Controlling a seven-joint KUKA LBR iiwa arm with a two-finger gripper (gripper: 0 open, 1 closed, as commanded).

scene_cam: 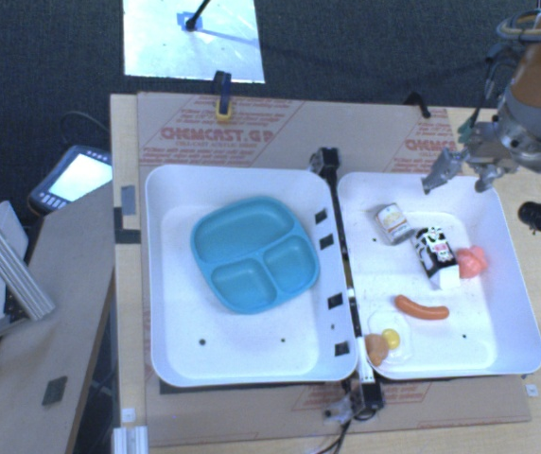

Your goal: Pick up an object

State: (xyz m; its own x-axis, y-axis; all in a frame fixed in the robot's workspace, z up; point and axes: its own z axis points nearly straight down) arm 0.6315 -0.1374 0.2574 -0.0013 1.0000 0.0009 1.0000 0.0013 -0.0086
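Observation:
My gripper (461, 175) hangs over the far edge of the right bin (507, 348), its two fingers spread open with nothing between them. Below it in that bin lie a small tin can (392, 223), a black-and-white milk carton (436, 256), a pink toy (473, 261), an orange sausage (422, 308), a fried egg (390, 337) and a brown round piece (375, 348). The can is the nearest, down and to the left of the fingers.
The left bin (171, 348) holds a blue divided plate (254, 265). A black clip divider (339, 253) runs between the bins. A tablet (72, 180) lies on the left bench, and a metal sheet (193, 26) at the back.

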